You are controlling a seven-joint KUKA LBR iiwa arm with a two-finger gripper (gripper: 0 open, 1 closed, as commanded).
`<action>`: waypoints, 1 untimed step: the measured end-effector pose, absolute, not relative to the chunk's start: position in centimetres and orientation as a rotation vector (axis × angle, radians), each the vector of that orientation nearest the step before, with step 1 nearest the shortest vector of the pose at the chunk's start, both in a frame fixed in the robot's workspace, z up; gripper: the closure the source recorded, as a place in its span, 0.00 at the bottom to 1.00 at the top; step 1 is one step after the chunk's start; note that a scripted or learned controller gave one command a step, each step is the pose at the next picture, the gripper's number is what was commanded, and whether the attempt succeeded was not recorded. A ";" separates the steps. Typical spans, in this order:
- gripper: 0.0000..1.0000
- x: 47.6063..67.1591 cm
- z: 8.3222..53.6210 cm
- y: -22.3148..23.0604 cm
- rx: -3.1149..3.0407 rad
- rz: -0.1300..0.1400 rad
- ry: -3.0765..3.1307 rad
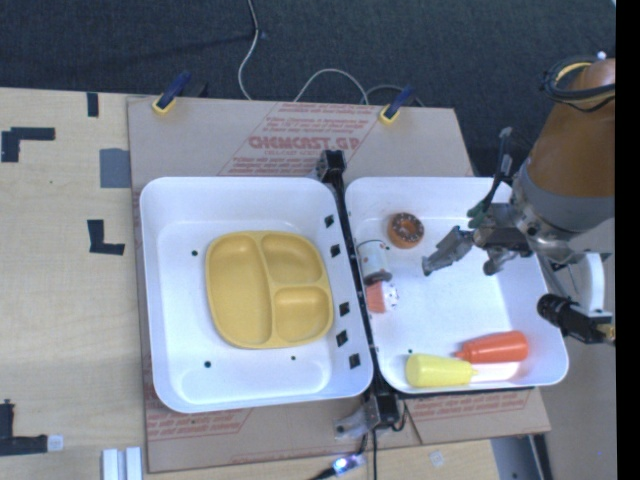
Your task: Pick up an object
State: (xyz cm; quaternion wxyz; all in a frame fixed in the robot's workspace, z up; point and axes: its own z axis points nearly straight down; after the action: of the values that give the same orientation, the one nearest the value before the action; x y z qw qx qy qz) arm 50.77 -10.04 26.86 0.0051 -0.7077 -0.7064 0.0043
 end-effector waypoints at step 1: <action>0.00 51.0 27.5 -10.0 -2.220 0.001 -2.223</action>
State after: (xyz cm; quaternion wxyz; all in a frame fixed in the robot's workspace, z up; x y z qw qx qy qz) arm 50.98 -10.01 27.45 0.0002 -0.7066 -0.7076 0.0004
